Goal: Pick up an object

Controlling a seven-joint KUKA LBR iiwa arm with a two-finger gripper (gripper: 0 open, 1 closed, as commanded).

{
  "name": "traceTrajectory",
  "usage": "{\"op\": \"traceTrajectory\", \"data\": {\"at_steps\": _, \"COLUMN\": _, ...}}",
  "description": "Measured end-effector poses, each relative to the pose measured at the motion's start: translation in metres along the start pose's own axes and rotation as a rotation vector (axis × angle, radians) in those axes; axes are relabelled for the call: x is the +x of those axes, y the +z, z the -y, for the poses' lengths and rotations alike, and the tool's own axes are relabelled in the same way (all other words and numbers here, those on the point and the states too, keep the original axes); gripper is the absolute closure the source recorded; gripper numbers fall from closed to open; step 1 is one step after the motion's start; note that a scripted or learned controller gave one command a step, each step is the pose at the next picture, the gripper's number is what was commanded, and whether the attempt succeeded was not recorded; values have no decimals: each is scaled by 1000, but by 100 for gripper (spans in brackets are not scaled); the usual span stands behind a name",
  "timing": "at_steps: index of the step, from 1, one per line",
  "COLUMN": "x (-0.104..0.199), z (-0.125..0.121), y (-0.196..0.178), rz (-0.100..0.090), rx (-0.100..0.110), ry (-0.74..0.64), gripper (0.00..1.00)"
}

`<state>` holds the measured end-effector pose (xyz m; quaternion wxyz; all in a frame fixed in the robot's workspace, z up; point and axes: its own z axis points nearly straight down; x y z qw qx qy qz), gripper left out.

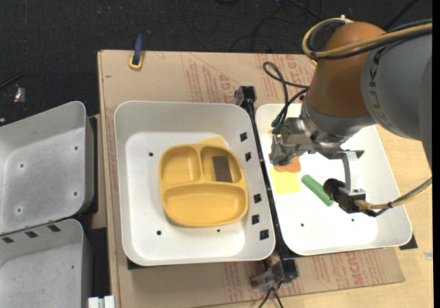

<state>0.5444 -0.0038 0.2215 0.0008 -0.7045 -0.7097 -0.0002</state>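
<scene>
Bins: L bin (130, 183) w/ yellow tray (203, 196) | R bin (385, 227): green stick (316, 189), yellow/orange bits, maybe foam (287, 179) | jaws (282, 155): grip state unclear

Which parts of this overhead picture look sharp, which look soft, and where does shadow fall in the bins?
Camera view: the yellow divided tray and the green object look sharp; the orange band near the lens looks softer; light is even, without strong glare on the left bin; the arm shadows the right bin near the end effector.

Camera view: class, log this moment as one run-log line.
arm: over right bin | gripper: low, by orange item and yellow block | green stick: loose | yellow tray: left bin
</scene>
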Motion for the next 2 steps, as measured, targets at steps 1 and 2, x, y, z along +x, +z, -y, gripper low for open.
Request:
{"op": "traceTrajectory", "data": {"at_steps": 1, "x": 47, "z": 21, "y": -13, "rz": -1, "rx": 1, "ry": -1, "gripper": 100}}
{"op": "traceTrajectory", "data": {"at_steps": 2, "x": 91, "z": 33, "y": -7, "rz": 1, "rx": 1, "ry": 0, "gripper": 100}}
